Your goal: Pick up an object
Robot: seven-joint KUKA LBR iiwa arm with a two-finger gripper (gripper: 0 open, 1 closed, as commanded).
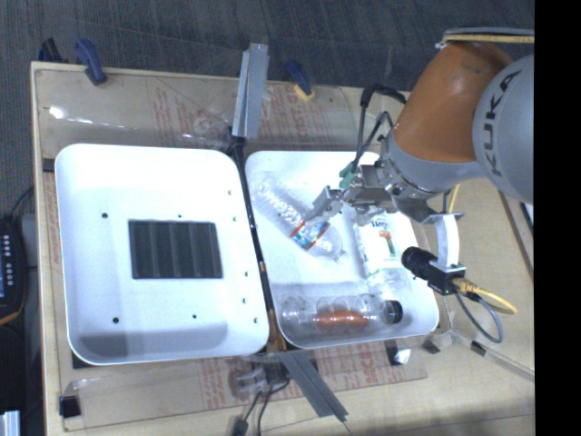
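Observation:
My gripper (327, 204) hangs over the middle of the right bin (419, 327), reaching in from the right and angled down to the left. Its tip is right at a crumpled clear bottle with a red and blue label (307, 232); I cannot tell whether it touches it. Along the bin's front wall lies a clear bottle with orange contents and a black cap (338, 315). A white bottle with an orange-marked label (377, 246) lies just below the wrist, partly hidden by it.
The left bin (91, 198) holds a dark ribbed rectangle (175, 249). A metal bar (250, 89) stands at the back between the bins, with blue clamps (89, 59) on the board's far edge. Cables and a black connector (431, 269) hang at the right bin's right side.

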